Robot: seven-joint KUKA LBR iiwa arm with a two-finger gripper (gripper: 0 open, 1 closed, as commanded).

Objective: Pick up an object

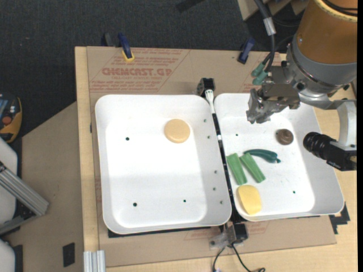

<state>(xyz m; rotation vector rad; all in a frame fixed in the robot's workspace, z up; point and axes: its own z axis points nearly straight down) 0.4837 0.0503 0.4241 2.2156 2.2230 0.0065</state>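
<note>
My gripper hangs over the back part of the right bin, its fingers close together with nothing seen between them. Below it in that bin lie two light green blocks, a dark teal curved piece, a yellow lump near the front edge and a small brown round piece to the gripper's right. The left bin holds a pale yellow disc.
A black divider with clamps runs between the two bins. A black cylindrical part reaches over the right bin's right edge. Both bins rest on a cardboard sheet held by blue clips.
</note>
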